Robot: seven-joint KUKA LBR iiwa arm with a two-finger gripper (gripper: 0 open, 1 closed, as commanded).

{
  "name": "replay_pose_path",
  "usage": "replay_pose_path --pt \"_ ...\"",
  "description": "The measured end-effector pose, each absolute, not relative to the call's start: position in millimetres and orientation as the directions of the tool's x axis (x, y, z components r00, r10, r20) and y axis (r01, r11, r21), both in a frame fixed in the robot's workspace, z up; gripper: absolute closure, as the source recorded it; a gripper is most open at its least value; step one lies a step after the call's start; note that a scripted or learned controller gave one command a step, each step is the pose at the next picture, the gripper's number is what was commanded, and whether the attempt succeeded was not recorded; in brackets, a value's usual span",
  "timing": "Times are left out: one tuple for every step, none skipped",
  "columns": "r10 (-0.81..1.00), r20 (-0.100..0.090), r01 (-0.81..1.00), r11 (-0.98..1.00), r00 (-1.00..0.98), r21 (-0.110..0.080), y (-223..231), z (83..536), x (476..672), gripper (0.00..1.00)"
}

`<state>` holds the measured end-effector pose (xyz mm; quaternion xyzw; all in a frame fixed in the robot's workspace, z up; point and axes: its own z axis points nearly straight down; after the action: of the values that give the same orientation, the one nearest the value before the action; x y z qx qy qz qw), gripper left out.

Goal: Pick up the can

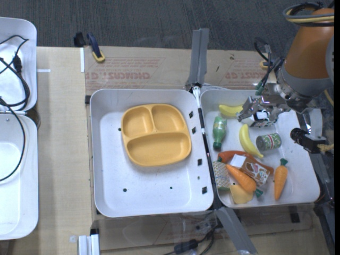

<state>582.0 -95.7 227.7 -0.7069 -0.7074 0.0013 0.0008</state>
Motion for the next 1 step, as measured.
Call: replay_pose_path --pt "0.999 -0.001 0.999 0.036 -0.036 -0.003 -170.6 192.0 560.7 0.0"
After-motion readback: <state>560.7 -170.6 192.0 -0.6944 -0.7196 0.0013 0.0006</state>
